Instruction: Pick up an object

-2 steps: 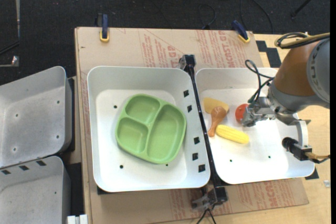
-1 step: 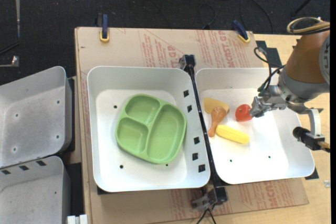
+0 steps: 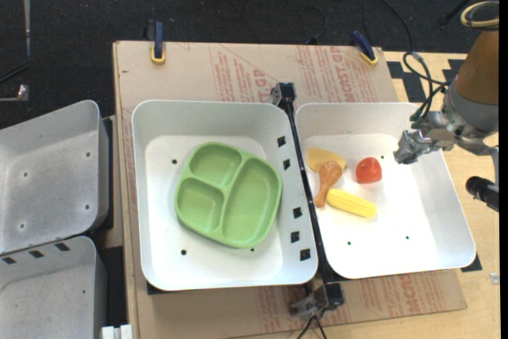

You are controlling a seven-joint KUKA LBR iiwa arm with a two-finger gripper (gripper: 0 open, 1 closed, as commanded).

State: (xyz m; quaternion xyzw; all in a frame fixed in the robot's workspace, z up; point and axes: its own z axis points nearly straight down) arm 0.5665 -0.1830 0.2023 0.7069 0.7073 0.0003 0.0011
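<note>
Brown cardboard sheeting (image 3: 238, 75) covers the bench and carries two shallow white plastic bins side by side, clipped together along their shared wall, presumably so neither slides when the arm pushes into them. A light green three-compartment plastic plate (image 3: 228, 193) lies flat in the middle of the left bin (image 3: 151, 171), with bare floor around it on all sides. The likely targets sit in the right bin (image 3: 429, 242), clustered toward its left half: a small red tomato-like toy (image 3: 368, 170), a yellow toy corn cob (image 3: 352, 203) and a tan spoon-shaped wooden piece (image 3: 327, 174) lying across a pale yellow wedge (image 3: 317, 158) close to the dividing wall. The gripper (image 3: 407, 147) hangs at the bin's upper right, beside the rim and apart from every toy; nothing is in its grasp, and whether its jaws stand parted cannot be told from this angle. Open floor to the tomato's right gives it the freest approach, I judge, while the spoon piece is crowded by the wall
</note>
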